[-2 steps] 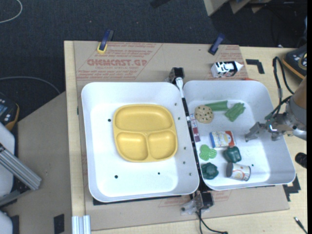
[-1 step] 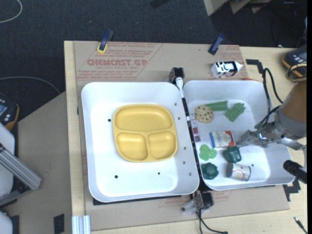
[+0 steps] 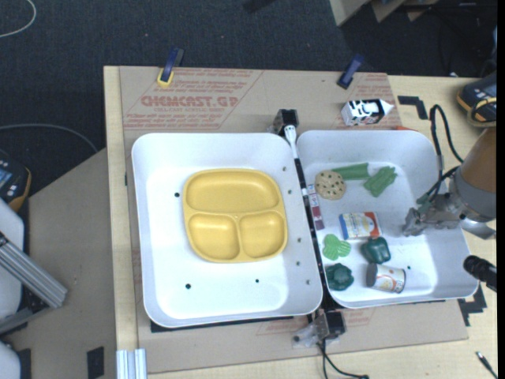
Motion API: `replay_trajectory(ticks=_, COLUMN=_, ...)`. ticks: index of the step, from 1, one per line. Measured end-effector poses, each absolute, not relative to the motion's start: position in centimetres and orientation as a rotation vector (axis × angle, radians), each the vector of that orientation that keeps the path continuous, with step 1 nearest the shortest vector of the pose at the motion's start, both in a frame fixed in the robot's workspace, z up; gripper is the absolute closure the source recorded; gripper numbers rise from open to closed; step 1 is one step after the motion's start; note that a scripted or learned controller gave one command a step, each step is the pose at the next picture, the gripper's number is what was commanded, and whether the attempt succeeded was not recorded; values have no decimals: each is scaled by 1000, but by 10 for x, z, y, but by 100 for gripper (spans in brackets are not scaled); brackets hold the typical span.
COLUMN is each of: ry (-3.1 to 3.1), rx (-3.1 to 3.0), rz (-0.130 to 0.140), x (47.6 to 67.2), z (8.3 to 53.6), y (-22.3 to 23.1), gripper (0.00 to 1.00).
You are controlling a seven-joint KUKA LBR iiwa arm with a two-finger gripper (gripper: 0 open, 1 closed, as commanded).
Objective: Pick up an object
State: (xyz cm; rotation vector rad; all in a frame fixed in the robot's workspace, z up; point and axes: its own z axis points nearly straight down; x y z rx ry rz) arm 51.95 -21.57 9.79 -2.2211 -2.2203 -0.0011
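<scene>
The right bin [image 3: 394,142] holds several small items: a round cookie [image 3: 330,184], a long green piece [image 3: 351,170], a lighter green piece [image 3: 380,181], a blue and orange packet [image 3: 360,225], a green leafy piece [image 3: 337,248], a teal lump [image 3: 376,251], a dark green lump [image 3: 339,275] and a small tipped can [image 3: 387,277]. My gripper [image 3: 428,216] hangs low over the right side of this bin, right of the packet and apart from it. Nothing shows in its grasp.
The left bin [image 3: 158,235] carries a yellow divided plate [image 3: 234,213]. A black and white object [image 3: 367,110] lies on the board behind the right bin. Clamps [image 3: 167,68] sit at the board's far edge. The arm's grey body [image 3: 481,180] stands at the right.
</scene>
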Motion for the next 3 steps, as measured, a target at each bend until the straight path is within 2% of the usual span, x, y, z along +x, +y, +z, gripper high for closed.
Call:
replay_trajectory(ticks=2, ry=-2231, rx=-2226, rz=-5, x=533, z=211, y=-215, gripper=100)
replay_trajectory(ticks=3, ry=-2228, rx=-2223, rz=-3, x=534, z=226, y=-215, gripper=100)
